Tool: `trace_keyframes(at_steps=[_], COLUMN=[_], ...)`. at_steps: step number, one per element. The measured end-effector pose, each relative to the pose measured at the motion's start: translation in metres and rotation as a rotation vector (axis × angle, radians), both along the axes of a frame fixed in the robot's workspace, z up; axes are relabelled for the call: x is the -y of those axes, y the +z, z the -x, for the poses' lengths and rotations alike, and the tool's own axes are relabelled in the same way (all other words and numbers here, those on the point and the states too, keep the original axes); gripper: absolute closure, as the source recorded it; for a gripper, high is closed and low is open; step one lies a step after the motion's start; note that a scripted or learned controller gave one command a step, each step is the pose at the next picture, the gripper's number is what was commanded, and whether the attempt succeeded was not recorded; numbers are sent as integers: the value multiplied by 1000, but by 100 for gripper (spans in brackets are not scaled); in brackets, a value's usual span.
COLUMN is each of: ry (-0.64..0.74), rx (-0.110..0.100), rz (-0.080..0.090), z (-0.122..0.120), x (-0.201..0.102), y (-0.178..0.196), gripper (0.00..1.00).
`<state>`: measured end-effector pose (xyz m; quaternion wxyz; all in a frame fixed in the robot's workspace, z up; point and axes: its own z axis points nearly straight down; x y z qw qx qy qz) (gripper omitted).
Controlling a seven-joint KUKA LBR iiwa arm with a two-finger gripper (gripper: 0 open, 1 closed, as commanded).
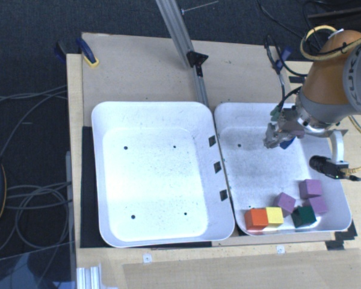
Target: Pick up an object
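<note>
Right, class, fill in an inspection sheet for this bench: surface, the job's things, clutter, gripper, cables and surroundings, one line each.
Surface: wooden bench bearing a left bin and a right bin, side by side.
Job's things: orange block, yellow block, green block and three purple blocks clustered in the right bin's near right corner.
Clutter: blue clamp at the bench's far left corner; another blue clamp on the far edge.
Gripper: gripper over the far part of the right bin, apart from the blocks; finger state unclear.
Cables: loose cables on the floor to the left; cable loops on the arm.
Surroundings: dark carpet; metal pole slanting over the bench.
</note>
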<state>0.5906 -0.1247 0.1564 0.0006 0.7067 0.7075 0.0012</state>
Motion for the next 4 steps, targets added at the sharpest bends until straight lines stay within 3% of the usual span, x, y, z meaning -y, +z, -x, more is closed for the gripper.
trace_keyframes(at_steps=[2,3,4], ry=[1,0,5], rx=[7,2,-6], rz=[3,2,-2], z=[-7,-7,-14], x=[-3,-4,-56], y=[108,118,103], gripper=[100,100,100])
